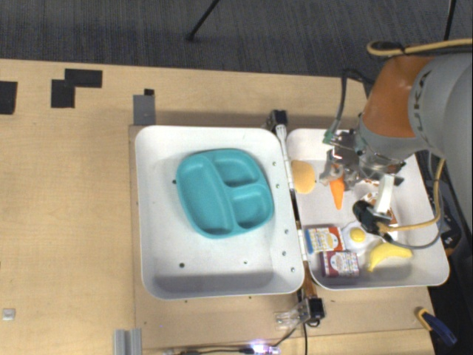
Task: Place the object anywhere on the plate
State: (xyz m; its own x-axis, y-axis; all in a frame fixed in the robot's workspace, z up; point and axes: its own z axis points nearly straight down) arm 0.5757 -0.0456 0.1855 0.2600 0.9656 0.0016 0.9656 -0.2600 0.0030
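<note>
Carrot (pixel 337 192) seemingly between jaws

From my remote seat: two bins sit side by side on the table (pixel 66 220). The left bin (pixel 159 272) has the plate (pixel 223 191) roughly in its middle. The right bin (pixel 425 268) is crowded: round fruit (pixel 303 176) by its left edge, carrot (pixel 337 192) just right of that, under the gripper (pixel 341 167). Two small cartons (pixel 332 251) sit near the front edge, with the banana (pixel 389 254) in the front right corner.
</note>
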